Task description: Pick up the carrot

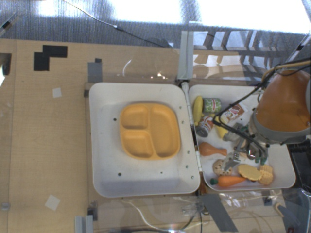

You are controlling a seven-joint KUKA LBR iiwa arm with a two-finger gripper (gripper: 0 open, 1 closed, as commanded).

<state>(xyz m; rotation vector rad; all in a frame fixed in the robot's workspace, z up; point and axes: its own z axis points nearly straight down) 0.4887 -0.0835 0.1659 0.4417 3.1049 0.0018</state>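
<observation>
The orange carrot (231, 181) lies along the front wall of the right bin (286, 176), pointing right, with its tip under a tan cracker (250, 172). My gripper (232, 161) hangs just above and behind the carrot, over the gap between a speckled cookie (218, 167) and the cracker. Nothing shows in its grasp. The arm's orange band (284, 106) covers the right half of that bin.
A brown drumstick (212, 149), a small tin (205, 126), a banana (198, 109), a green can (212, 105) and a white carton (233, 114) crowd the right bin. A waffle piece (266, 174) lies by the cracker. The left bin (104, 144) holds a yellow divided plate (148, 131).
</observation>
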